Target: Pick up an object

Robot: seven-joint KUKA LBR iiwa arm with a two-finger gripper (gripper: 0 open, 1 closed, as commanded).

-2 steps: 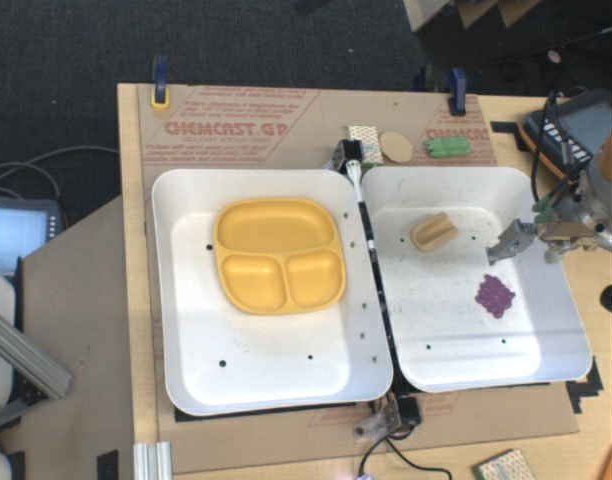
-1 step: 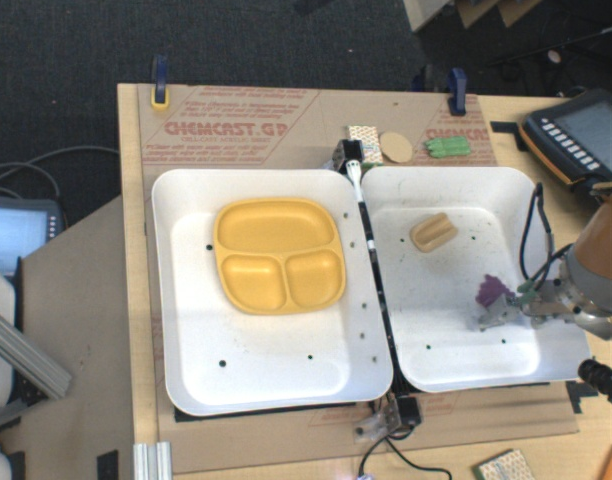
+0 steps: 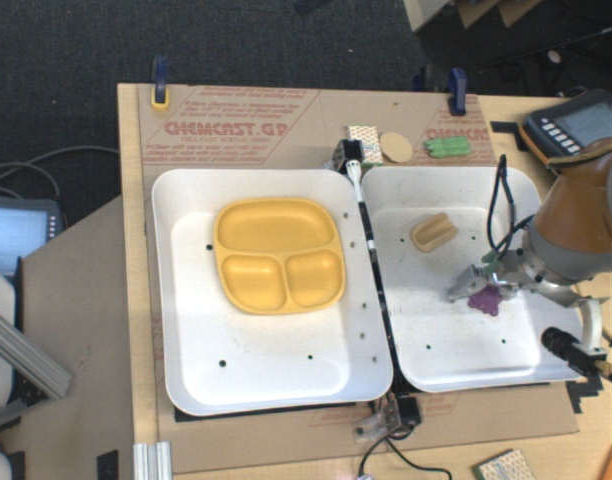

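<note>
Purple object [image 3: 484, 301] lying on the floor of the right bin [image 3: 426, 318], toward its right side, directly under the tool [image 3: 473, 285]. Tool reaching in from the right on the grey arm [image 3: 571, 233], lowered to the bin floor, metal fingers [image 3: 460, 288] pointing left. Touching or just above the purple piece; cannot tell which, and cannot tell whether open or closed (fingers too small and too blurred against the white plastic). Nothing clearly seen between them.

Tan block [image 3: 432, 232] resting apart in the same bin, up and to the left of the tool. Yellow divided tray [image 3: 279, 254] sitting in the left bin [image 3: 186, 298], three compartments, roughly centred toward the top.

Writing: red print on the brown board [image 3: 236, 123] covering the counter, behind the left bin, reading "CHEMCAST GP" in large letters, smaller lines above and below too fine to read. Same red print partly visible behind the right bin, cut off by a green item [image 3: 448, 148]. Round tan disc [image 3: 396, 147] just left of that green item.
</note>
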